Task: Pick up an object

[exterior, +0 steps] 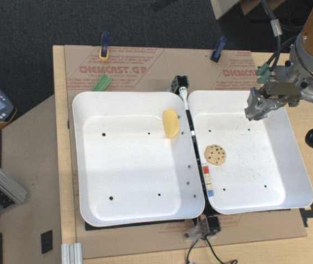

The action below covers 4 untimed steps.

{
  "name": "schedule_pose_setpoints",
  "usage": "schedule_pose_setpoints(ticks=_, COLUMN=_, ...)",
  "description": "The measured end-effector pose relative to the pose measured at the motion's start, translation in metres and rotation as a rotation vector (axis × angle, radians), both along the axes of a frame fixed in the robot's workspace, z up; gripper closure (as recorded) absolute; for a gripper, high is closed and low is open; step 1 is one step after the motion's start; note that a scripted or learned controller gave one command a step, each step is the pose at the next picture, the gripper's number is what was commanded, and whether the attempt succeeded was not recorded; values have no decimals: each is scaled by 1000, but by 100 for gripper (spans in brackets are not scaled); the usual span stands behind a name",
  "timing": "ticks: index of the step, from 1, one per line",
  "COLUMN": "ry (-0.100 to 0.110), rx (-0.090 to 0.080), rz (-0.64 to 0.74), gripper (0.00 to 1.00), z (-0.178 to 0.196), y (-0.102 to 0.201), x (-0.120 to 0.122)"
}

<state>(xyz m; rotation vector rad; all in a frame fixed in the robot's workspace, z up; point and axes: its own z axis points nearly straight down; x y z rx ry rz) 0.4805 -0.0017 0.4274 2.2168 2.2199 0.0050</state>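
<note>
Camera view

Pincer place: the pincer (253, 112) hangs over the far part of the right bin (288, 147), near the bin's back wall, at the end of the grey arm (305, 73) that comes in from the right.

Pincer state: I cannot tell if it is released or clenched, because the tips are dark and small here. Nothing is seen held by it.

Nearest thing: a round cookie (215, 154) with dark chips lies flat on the floor of the right bin, toward the bin's left wall.

Direction to it: from the pincer the cookie lies toward the camera and to the left, so along a diagonal. They are apart, not touching.

Long axis: the cookie is round, so it has no long axis. I judge that the turn of the wrist matters little for it.

Other thing: a yellow oblong piece (170, 124) lies in the left bin (90, 164), close to its right wall. Its long axis runs from far to near.

Which is nearer: the cookie, I think. The yellow piece is over the divide between both bins.

Small item: a thin strip (207, 180) with red and blue marks lies near the left wall of the right bin, just in front of the cookie.

Table: brown board (145, 65) under both bins.
</note>
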Motion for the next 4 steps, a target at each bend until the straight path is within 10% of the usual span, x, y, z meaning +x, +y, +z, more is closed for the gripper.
schedule_pose_setpoints(ticks=1, ry=20, rx=1, rz=-1, gripper=100, z=-123, y=22, x=-3)
schedule_pose_setpoints(ticks=2, ry=-13, rx=3, rz=3, gripper=100, z=11, y=53, x=20)
schedule_pose_setpoints(ticks=4, ry=2, rx=1, rz=2, gripper=100, z=-10, y=115, x=19)
